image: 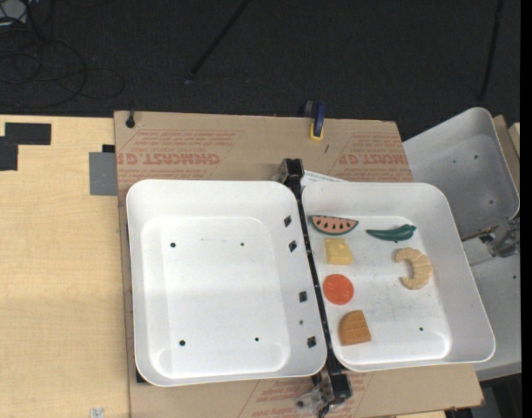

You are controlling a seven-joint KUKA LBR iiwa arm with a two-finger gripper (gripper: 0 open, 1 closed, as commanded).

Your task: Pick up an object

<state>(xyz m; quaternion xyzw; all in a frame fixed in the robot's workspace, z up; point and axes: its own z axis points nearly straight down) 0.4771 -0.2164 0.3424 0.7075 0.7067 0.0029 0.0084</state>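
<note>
**Objects sitting loose in the right bin, arm out of sight**

Objects for picking are all lying in the right bin [461,320], a shallow white plastic tray with rounded corners and a glossy raised rim. Six small toy food pieces are resting on its floor, none touching another. A watermelon slice [334,225], a flat half-round with a green rind and a red face, is sitting near the far left corner. Well apart from it along the far edge, a dark green pepper [392,232], slim and curved with a pointed tip, is lying on its side. Just below the watermelon, a pale yellow cheese-like block [339,252] is showing a matte, squarish top. Nearer the bin's middle left, a flat orange-red disc [339,289] is lying face up, and toward the near left corner a tan wedge like a bread piece [354,327] is resting. A croissant [414,267], ridged and crescent shaped, is sitting toward the right edge.

The left bin [139,277], of the same white plastic, is lying beside it, the two rims being joined by black clips. Both bins are resting on a brown cardboard sheet [213,151] with reversed red print, over a pale wood-grain bench [48,277].

The gripper's state cannot be told. The small objects' surface details are too fine to make out, and the near clamp is being cut off by the bottom edge.
</note>
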